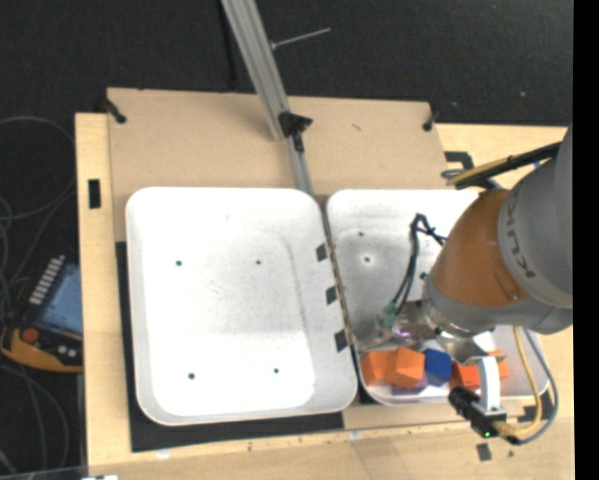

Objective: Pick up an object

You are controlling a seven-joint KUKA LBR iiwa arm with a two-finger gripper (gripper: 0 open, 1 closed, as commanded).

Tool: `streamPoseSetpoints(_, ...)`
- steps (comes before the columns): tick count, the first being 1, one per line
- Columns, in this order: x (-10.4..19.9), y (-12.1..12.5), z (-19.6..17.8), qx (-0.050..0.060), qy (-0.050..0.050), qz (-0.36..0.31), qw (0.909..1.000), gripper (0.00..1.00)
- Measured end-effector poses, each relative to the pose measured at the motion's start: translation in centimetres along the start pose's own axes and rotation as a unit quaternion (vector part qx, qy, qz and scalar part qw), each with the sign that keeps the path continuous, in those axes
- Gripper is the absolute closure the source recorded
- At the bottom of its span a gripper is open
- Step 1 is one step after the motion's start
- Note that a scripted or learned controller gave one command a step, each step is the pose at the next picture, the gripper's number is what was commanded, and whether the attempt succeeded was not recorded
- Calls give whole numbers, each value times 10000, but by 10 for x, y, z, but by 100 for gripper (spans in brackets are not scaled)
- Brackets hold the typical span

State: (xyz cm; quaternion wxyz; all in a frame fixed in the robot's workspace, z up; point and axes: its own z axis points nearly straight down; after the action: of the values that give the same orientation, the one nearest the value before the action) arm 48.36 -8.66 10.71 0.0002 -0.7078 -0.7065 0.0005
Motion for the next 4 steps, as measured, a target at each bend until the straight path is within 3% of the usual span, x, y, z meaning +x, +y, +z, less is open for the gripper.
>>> streamPoseSetpoints(1, -1, 1, 9, -24, -21, 35, 10000, 0)
streamPoseSetpoints(2, -10, 3, -81, -54, -10, -23, 10000, 0)
streamPoseSetpoints(3, -9, 1, -76, -12, -6, -32, 10000, 0)
streamPoseSetpoints(4, -7, 30, -4, 16, 1, -38, 10000, 0)
